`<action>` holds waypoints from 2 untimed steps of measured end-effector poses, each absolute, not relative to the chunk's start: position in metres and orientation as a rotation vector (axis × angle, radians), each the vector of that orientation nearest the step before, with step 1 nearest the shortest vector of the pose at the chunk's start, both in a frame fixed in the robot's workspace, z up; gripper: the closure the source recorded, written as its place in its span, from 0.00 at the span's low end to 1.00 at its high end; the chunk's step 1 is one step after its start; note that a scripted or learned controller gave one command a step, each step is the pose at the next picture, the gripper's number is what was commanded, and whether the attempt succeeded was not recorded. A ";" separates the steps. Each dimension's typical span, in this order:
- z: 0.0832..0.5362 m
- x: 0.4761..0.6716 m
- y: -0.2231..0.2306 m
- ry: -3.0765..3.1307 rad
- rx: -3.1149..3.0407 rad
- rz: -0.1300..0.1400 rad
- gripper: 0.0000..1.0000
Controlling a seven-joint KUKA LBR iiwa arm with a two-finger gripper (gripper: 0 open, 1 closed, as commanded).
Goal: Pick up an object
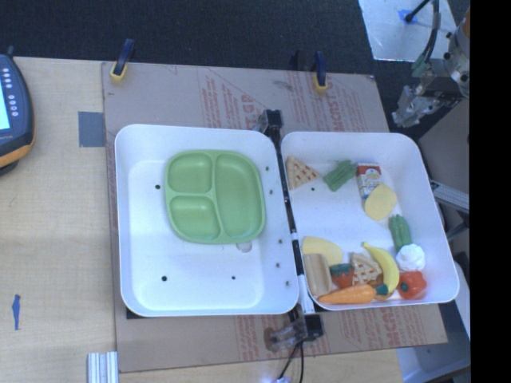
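The bench [56, 238] is lying under everything, tan wood with a brown cardboard sheet [239, 102] clipped over its middle. On that sheet the left bin [140, 290] is sitting flush against the right bin [435, 214], their inner rims touching along a dark seam.

The left bin is holding a green divided plate [215, 195] in its upper half. Its lower half is showing bare white floor, so there is open room there on all sides of the plate but the top.

The right bin is carrying the clutter. Along the top: a waffle wedge [299, 171], a green pod [340, 174], a small carton [367, 179], and a yellow lemon-like piece [381, 202] overlapping the carton's lower end. The middle of the floor is lying open. The lower right corner is crowded: a green pickle [400, 231], a white piece [411, 257], a banana [386, 266], a tomato [412, 285], a carrot [349, 295], and a cheese slice [321, 248]. Several of these are overlapping, and the small pieces between carrot and banana are too tangled to name.

The gripper [415, 106] is hanging at the top right, outside the right bin and beyond its upper corner, well apart from every object. It is small, grey and partly cut off by the frame. Cannot tell how it is set. Nothing is showing in its grasp.
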State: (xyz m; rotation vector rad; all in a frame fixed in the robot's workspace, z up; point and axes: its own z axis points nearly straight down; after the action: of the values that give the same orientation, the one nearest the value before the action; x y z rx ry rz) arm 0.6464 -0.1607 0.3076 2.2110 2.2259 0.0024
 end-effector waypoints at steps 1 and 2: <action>0.236 0.656 -0.089 2.236 2.215 -0.007 1.00; 0.275 0.646 -0.102 2.224 2.218 -0.001 1.00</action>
State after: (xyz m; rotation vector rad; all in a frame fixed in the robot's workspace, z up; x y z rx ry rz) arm 0.6460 -0.1016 0.2747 2.2178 2.2237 -0.0015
